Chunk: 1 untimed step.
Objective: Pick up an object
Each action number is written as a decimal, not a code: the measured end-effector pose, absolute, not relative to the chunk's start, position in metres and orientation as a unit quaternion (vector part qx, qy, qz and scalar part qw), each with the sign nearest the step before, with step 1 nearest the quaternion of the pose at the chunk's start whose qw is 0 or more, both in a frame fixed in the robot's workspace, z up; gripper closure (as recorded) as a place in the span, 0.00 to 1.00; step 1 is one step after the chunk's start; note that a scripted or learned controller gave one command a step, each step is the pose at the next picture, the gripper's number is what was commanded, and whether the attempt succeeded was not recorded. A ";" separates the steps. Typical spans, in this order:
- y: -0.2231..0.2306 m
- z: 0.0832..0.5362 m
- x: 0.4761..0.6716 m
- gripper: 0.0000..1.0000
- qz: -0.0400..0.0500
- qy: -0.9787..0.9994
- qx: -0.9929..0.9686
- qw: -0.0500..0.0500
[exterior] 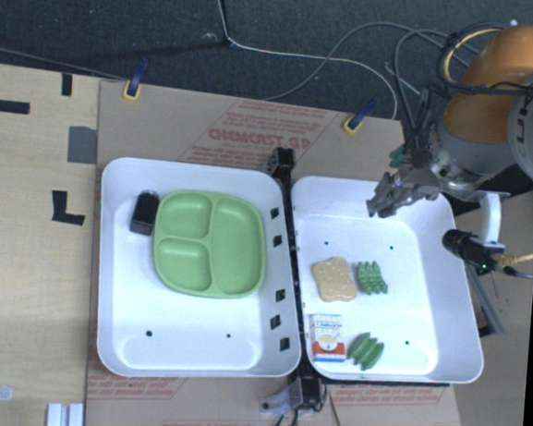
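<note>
From my console I had the gripper (385,201) over the far edge of the right bin (445,297), and whether it stood wide or narrow I could not tell at that angle; nothing showed in its grasp. The candidates lay nearer in that bin, well apart from the tool: a tan biscuit-like piece (334,278) with a green pod cluster (370,278) just to its right, and nearer still a small red-and-white carton (328,337) beside a second green pod (366,350). The left bin (118,269) held a green divided plate (212,244) with a black block (144,212) at its left. I judged the danger to be crowding: a descent between biscuit and pods could nudge both and close on neither.
</note>
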<state>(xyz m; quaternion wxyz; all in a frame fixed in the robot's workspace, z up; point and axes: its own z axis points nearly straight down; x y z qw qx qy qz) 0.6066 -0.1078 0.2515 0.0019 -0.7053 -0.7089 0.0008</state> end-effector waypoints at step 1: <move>-0.050 0.239 0.596 1.00 0.001 -0.709 -0.705 0.002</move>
